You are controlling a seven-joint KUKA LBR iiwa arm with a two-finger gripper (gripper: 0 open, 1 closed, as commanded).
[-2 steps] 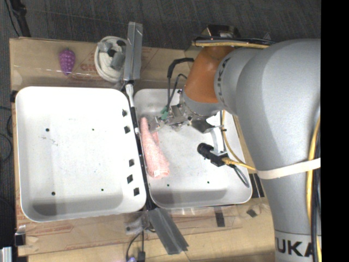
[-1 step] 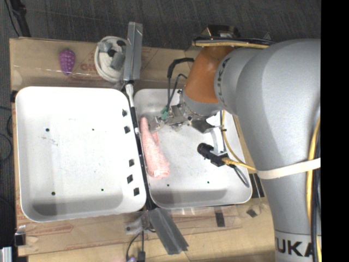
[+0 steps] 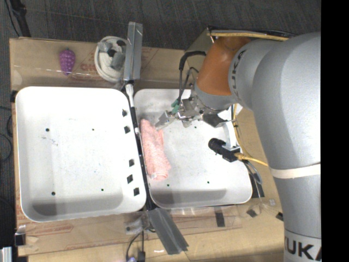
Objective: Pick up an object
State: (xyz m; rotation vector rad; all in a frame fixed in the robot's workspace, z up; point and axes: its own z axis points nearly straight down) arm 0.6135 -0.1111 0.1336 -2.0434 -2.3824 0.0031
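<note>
A pink, speckled, rolled cloth-like object lies lengthwise in the right bin, against its left wall. My gripper reaches in from the right and hangs over the bin's upper middle, just above and to the right of the pink object's top end. Its thin fingertips point left toward that end. The grey arm with its orange band covers the bin's upper right part.
The left bin sits beside the right one, with a divider bar between them. A purple object and a white coil rest on the bench behind the left bin. A black cable fitting hangs over the right bin.
</note>
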